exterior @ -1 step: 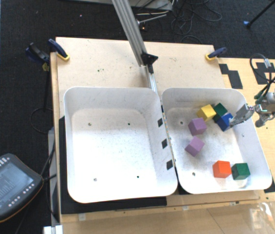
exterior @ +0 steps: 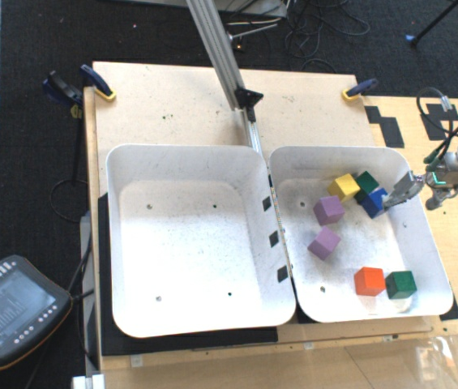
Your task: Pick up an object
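Observation:
The right white bin [exterior: 435,274] holds several small blocks. At its back right a yellow block [exterior: 346,186], a dark green block [exterior: 366,181] and a blue block [exterior: 373,202] sit bunched together. Two purple blocks [exterior: 328,210] [exterior: 323,242] lie nearer the middle. An orange block [exterior: 369,281] and a green block [exterior: 400,284] stand side by side at the front right. My gripper [exterior: 411,202] hangs over the bin's right rim, open, with one grey finger [exterior: 400,192] just right of the blue block. Nothing is between its fingers.
The left white bin [exterior: 123,177] stands beside the right one, their rims meeting along the middle. A slanted metal pole [exterior: 212,35] rises from the back of the bench. A teach pendant [exterior: 10,310] lies at the lower left, off the bench.

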You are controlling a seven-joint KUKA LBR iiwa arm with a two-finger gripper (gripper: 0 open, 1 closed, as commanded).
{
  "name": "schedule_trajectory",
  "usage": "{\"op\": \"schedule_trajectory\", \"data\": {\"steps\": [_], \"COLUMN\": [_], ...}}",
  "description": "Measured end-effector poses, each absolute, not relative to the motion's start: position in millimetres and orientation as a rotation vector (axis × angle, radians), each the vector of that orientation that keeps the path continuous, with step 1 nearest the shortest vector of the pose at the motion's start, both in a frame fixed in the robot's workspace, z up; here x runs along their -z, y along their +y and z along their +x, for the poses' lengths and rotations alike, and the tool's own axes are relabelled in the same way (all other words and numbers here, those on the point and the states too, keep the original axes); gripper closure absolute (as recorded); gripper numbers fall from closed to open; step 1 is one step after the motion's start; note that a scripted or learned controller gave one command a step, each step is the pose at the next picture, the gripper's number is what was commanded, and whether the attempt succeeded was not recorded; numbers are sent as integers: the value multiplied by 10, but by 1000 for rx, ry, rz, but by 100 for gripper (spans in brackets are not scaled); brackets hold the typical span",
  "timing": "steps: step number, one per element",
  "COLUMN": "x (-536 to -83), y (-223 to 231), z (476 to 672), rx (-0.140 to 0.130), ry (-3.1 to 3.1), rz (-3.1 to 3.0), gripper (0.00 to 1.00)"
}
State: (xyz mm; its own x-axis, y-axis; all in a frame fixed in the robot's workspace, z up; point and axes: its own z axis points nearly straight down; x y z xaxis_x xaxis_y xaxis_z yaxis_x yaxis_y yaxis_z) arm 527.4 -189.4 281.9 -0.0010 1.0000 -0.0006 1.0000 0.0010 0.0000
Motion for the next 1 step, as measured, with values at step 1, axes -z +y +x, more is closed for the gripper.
{"op": "schedule_trajectory", "data": {"steps": [1], "x": [-2244], "y": [-1935], "z": [5355], "rx": [5], "ry": [2224], "rz": [2225], "gripper": [0]}}
